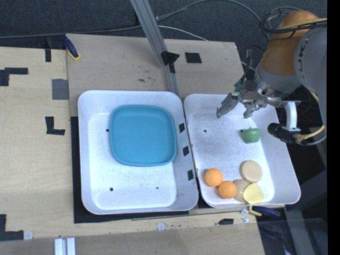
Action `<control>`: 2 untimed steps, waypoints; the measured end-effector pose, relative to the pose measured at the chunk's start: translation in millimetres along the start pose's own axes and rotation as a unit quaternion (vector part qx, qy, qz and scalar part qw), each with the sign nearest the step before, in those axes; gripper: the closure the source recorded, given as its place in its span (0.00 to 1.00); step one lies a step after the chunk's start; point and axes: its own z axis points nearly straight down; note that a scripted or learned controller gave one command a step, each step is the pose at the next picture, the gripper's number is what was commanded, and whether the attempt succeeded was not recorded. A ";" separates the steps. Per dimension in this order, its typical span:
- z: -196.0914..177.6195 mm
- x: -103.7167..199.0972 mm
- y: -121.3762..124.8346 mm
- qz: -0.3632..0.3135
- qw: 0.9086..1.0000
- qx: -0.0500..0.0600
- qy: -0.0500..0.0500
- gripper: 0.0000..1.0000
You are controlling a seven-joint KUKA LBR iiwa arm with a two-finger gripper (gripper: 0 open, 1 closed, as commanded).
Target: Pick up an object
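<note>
While the gripper [234, 111] hangs over the far end of the right bin [223, 147], its fingers are spread with nothing between them — the green object [250, 135] lies just beside it, two orange balls [220, 183] nearer, and a blue plate [142, 135] fills the left bin [95, 195].

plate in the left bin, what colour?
Plain light blue, no pattern. The plate shows clearly in the camera view, lying flat in the left bin.

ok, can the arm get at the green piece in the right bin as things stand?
Probably yes. The tool hangs over the right bin, and the green piece lies apart from the other items with nothing on top of it.
</note>
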 end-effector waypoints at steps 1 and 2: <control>60.7 -6.0 1.9 0.000 1.000 0.003 0.000 0.00; 113.1 -5.6 1.2 0.000 1.000 0.001 0.000 0.00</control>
